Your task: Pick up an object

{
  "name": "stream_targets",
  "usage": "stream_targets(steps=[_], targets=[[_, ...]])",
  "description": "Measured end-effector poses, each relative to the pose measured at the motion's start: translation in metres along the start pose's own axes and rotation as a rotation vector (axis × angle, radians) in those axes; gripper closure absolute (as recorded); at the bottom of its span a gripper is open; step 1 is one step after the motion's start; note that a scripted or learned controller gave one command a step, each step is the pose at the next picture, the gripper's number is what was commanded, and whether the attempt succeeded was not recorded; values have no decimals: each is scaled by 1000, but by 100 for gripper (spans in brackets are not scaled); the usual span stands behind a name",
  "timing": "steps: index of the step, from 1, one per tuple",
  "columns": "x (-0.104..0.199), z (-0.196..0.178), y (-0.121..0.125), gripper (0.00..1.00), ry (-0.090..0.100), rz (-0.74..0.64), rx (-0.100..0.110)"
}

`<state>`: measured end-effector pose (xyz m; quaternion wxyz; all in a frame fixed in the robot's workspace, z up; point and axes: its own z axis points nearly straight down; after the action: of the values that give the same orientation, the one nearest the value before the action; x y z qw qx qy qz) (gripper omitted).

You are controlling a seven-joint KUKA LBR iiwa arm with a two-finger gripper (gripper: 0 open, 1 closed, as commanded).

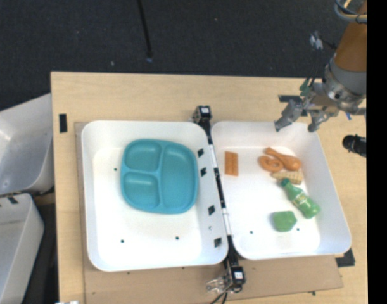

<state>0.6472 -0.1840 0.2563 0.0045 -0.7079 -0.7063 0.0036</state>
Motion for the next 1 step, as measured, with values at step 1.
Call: stream_targets(steps=[1], targets=[[0,-9,2,0,-2,-3,-13]])
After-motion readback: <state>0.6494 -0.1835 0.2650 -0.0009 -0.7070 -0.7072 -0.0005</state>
